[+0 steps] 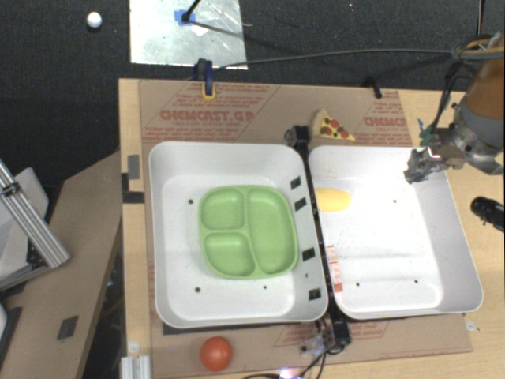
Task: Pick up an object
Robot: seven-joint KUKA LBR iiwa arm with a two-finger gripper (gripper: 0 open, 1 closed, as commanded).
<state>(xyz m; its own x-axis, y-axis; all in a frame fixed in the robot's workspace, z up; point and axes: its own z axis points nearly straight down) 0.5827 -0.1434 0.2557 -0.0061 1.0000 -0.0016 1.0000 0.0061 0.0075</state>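
my gripper [418, 166]: over right bin's [410, 290] far right edge, finger state can't tell, nothing seen held
lemon [332, 201]: right bin, left side
tray [248, 230]: 3 compartments, left bin [177, 290]

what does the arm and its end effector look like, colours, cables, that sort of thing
The arm enters from the right as a rounded grey body with an orange band above the wrist. Thin dark cables run down beside it toward the tip. The end effector is a small, blocky cluster of grey and dark metal parts above the right bin. No readable markings can be made out on it.
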